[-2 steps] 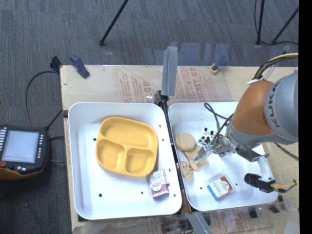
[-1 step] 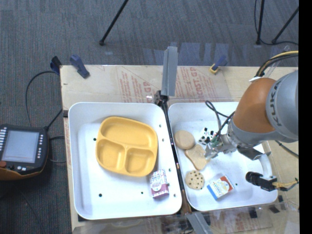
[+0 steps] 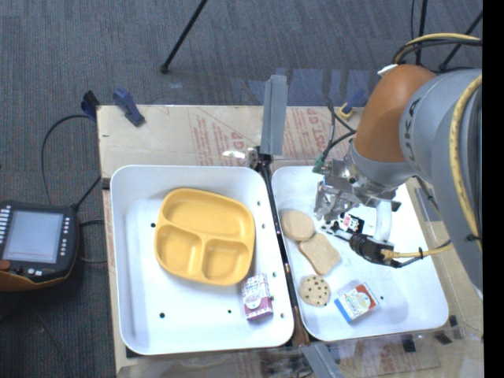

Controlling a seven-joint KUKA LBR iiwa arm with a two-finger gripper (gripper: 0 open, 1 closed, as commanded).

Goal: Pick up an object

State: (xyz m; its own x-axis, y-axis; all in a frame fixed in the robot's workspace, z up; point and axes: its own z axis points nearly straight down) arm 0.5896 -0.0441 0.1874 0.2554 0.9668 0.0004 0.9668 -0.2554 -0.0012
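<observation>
A: Locate the target.
B: The round cracker (image 3: 298,225) lies in the right bin (image 3: 429,305), near its left wall, beside a toast slice (image 3: 320,253).
A: End effector (image 3: 329,201) state?
B: Just right of the cracker; finger state cannot be determined.
A: Procedure?
B: Centre over the cracker, descend vertically, avoid the toast slice.
A: Surroundings?
B: Desk (image 3: 181,136) on grey carpet; a yellow tray (image 3: 206,235) occupies the left bin (image 3: 134,290).

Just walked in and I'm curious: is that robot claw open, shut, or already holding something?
Gripper: low in the right bin, just above the round cracker; open or closed cannot be told, and nothing is seen held.
</observation>
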